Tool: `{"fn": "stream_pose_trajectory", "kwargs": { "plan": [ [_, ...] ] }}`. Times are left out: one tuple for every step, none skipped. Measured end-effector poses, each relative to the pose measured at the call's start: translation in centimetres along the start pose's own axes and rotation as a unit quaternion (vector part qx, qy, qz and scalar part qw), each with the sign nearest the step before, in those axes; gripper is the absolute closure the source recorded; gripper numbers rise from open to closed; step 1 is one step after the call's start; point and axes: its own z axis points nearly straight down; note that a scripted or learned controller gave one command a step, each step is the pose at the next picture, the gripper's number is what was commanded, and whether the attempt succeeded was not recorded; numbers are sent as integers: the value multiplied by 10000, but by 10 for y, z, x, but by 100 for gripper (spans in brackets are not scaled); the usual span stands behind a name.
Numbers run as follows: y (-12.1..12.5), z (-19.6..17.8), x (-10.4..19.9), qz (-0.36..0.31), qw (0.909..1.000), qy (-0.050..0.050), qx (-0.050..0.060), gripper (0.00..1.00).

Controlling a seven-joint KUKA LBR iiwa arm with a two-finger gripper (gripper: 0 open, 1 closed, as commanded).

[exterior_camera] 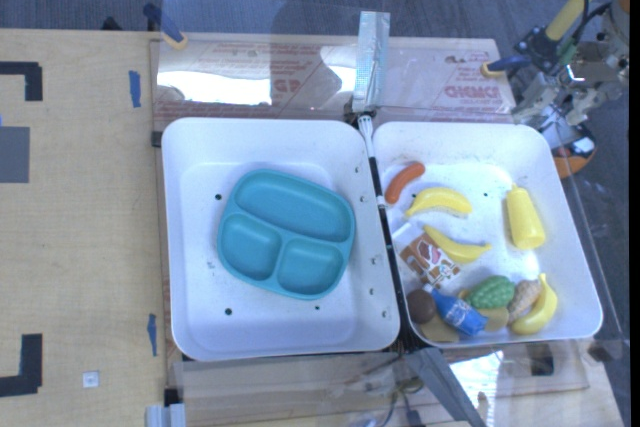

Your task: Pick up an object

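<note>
The right bin holds toy food. A red sausage lies at its far left, with a yellow banana beside it and a second banana lower down. A yellow corn-like piece sits toward the right wall. Along the near side lie a brown-and-white packet, a blue bottle, a green broccoli and a third banana. My gripper hangs beyond the bin's far right corner, above the rim and apart from every object.
The left bin holds a teal divided plate. A clear plastic screen stands behind both bins. Cables and the arm's hardware crowd the far right. A wooden bench top lies to the left.
</note>
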Motion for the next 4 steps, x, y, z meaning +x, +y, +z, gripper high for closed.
{"fn": "stream_pose_trajectory", "kwargs": {
  "plan": [
    [22, 84, 39, -1370, 9906, 8, 13, 0],
    [-67, 193, 31, -2189, 9757, -12, -28, 0],
    [-80, 167, 41, -2416, 9704, -2, -13, 0],
    [-51, 193, 93, -2935, 9559, -18, -44, 0]
  ]
}}
